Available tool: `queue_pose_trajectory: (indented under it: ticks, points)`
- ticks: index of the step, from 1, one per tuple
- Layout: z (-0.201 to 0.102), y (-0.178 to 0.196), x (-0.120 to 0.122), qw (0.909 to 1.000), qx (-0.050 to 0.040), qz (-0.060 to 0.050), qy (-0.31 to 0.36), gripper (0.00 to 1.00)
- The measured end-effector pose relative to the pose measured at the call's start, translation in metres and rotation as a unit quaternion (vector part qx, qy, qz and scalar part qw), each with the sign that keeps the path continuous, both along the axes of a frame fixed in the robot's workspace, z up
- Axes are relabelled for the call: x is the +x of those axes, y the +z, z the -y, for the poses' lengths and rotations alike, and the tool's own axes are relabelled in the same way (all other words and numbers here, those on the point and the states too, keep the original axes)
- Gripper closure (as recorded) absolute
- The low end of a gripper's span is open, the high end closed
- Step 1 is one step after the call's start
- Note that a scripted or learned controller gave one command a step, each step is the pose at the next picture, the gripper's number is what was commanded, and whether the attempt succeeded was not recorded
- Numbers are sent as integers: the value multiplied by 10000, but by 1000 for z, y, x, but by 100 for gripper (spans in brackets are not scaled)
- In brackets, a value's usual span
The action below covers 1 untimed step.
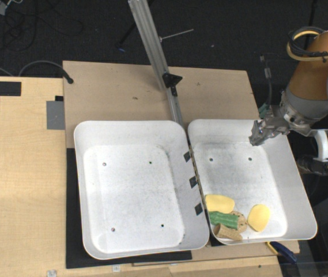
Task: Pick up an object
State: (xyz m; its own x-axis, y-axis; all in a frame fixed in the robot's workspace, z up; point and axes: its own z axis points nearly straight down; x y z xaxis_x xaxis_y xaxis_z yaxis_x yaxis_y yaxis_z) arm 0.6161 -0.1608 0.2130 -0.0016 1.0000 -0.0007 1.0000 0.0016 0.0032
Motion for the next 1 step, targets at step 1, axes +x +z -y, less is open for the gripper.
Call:
queue_pose_trajectory:
  ticks: [1]
  points:
    - [-46,9,-15,10000,16,-32,6,100]
